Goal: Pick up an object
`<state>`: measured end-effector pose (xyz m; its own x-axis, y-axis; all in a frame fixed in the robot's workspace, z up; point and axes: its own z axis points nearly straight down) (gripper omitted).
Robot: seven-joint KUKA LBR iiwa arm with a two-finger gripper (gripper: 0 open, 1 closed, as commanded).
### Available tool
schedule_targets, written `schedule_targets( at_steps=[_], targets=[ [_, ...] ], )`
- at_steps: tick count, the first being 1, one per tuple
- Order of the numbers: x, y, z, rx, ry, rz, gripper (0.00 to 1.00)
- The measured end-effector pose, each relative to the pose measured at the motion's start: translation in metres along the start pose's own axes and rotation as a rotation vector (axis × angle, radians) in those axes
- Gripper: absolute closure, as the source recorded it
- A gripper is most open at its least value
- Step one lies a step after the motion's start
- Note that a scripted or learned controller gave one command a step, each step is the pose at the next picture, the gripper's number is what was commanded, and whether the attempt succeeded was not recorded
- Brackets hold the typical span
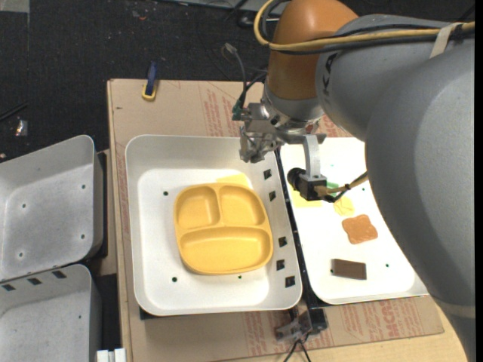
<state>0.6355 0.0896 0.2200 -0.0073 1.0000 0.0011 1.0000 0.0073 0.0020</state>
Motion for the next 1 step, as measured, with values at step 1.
schedule_targets(
  at_steps=[1],
  targets=[
    [-0.0033,-0.0006,-0.0004,0.001,-0.001,0.004,0.00]
  ],
)
